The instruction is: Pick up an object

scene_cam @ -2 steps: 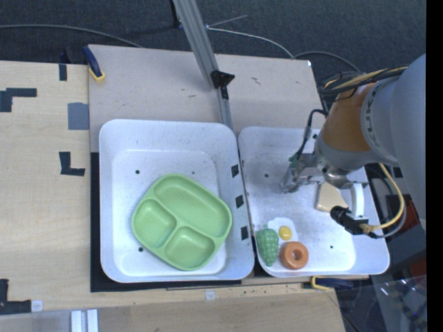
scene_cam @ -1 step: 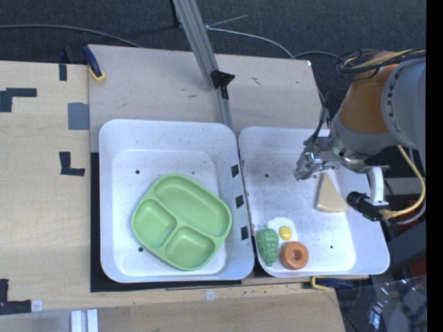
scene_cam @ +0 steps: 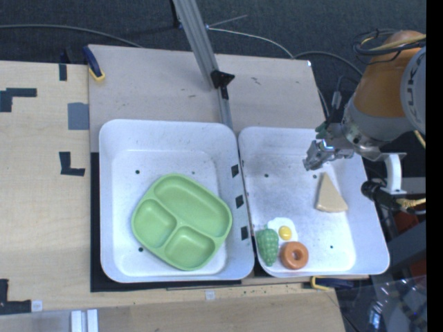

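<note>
The right bin (scene_cam: 277,151) holds a tan wedge of cheese (scene_cam: 330,195) near its right side. Along its front edge lie a green bumpy vegetable (scene_cam: 267,245), a fried egg (scene_cam: 282,229) and an orange-brown doughnut (scene_cam: 295,255). My gripper (scene_cam: 313,160) hangs over the upper right part of this bin, just up and left of the cheese wedge. Nothing shows between its fingers. The orange-banded arm (scene_cam: 387,81) comes in from the right.
The left bin (scene_cam: 124,144) carries a green divided plate (scene_cam: 181,221). A metal pole (scene_cam: 201,40) slants up from the seam between the bins. Cables run across the dark floor behind the bench, and a blue-yellow clamp (scene_cam: 94,64) sits at the back left.
</note>
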Robot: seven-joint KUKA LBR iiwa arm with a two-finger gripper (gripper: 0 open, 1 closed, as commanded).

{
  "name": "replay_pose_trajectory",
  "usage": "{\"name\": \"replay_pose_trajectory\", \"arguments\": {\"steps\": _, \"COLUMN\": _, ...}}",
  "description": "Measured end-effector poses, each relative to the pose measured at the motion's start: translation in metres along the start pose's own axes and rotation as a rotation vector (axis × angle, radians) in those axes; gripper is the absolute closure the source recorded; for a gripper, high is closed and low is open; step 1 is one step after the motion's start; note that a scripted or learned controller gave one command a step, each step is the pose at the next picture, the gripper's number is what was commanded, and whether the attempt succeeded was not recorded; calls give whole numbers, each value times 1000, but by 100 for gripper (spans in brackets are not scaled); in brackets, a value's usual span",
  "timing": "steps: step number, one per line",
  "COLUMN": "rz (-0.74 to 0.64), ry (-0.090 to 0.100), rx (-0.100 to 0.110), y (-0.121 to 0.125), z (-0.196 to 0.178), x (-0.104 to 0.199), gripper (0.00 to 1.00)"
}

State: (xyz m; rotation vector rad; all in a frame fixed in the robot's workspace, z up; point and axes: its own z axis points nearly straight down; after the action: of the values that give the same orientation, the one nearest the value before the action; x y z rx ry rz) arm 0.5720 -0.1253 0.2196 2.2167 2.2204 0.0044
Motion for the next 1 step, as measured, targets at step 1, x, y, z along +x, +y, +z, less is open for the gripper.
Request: {"name": "replay_pose_trajectory", "arguments": {"steps": 1, "rz": 0, "ry": -1, "rx": -1, "y": 2, "z": -53, "x": 0, "gripper": 100}}
